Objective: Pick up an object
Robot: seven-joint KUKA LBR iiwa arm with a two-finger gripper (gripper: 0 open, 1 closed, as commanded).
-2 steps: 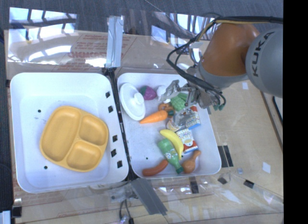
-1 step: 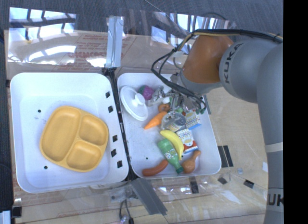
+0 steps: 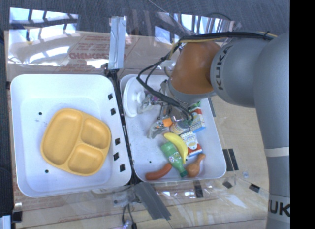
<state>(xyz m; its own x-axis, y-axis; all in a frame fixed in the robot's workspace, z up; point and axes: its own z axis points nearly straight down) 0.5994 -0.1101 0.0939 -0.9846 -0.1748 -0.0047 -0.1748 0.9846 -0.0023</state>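
bins [image 3: 64, 87]: smooth white plastic | yellow tray [image 3: 75, 141]: matt plastic | banana [image 3: 178, 145]: glossy

Bright daylight — window glare, sharp.

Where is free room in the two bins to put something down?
Left bin: bare floor all around the yellow tray, widest above it. Right bin: a bare strip between its left wall and the banana, above the sausage. Its right half is crowded with the bottle, cartons and gripper.

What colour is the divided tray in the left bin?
Yellow-orange, plain; the divided tray shows best in the camera view.
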